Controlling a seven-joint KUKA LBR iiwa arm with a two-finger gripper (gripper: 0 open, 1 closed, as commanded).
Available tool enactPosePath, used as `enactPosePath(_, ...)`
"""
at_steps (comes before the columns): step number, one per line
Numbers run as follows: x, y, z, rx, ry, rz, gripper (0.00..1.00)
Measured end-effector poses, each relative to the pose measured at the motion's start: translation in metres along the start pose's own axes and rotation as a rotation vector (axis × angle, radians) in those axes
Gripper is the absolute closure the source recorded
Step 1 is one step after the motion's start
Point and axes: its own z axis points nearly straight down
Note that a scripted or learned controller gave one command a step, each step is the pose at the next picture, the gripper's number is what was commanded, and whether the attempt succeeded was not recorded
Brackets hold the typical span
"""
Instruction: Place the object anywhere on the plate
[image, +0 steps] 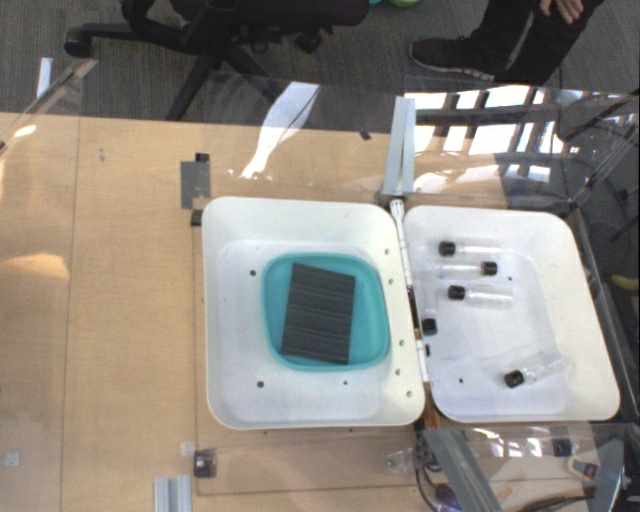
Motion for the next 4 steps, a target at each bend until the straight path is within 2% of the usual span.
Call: enactPosePath(4,0.0,0.0,0.0,0.0,0.0,0.0,0.0)
